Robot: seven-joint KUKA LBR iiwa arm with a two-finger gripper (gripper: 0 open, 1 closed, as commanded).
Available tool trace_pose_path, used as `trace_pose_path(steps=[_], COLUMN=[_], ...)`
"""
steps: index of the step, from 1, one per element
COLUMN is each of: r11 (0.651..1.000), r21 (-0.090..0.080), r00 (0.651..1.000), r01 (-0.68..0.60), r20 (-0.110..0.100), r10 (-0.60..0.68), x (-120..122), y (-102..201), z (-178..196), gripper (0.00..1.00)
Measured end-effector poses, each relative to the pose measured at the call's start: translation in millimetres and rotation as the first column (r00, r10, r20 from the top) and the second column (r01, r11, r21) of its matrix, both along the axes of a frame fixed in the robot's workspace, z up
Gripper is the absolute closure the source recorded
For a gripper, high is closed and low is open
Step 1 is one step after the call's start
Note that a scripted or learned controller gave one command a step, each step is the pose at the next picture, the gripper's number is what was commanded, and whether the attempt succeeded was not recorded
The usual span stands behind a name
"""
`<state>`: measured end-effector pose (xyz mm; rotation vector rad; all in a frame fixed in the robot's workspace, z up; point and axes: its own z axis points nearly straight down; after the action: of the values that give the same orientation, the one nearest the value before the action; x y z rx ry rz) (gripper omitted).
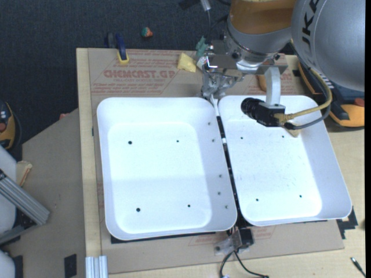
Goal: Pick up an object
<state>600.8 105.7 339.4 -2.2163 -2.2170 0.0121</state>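
Currently the gripper (213, 89) hangs at the far end of the seam between the left bin (110, 155) and the right bin (327, 172); whether it is open cannot be told. Step judged: search or approach. A likely candidate, a yellow scrap (186, 62), lies on the desk (145, 77) just beyond the left bin's far rim; the next move calls for centring above it

Bright, even overhead light washes the two white bins (156, 161) almost to glare, with a soft grey shadow across the upper half of the left one, while the dark floor at the upper left stays dim and the whole frame is slightly soft and grainy.
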Motion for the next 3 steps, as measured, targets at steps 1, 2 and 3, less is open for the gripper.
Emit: trace_pose_path(steps=[1, 2, 3], r11=[1.000, 1.000, 1.000], r21=[-0.001, 0.002, 0.001], r00=[1.000, 1.000, 1.000], r01=[0.010, -0.004, 0.003], r20=[0.013, 0.027, -0.002], r10=[-0.010, 0.004, -0.003], x=[-47.2, -65.3, -109.0], y=[-132.3, -102.4, -111.8], z=[46.4, 173.5, 73.2], gripper=[1.00, 1.00, 1.00])
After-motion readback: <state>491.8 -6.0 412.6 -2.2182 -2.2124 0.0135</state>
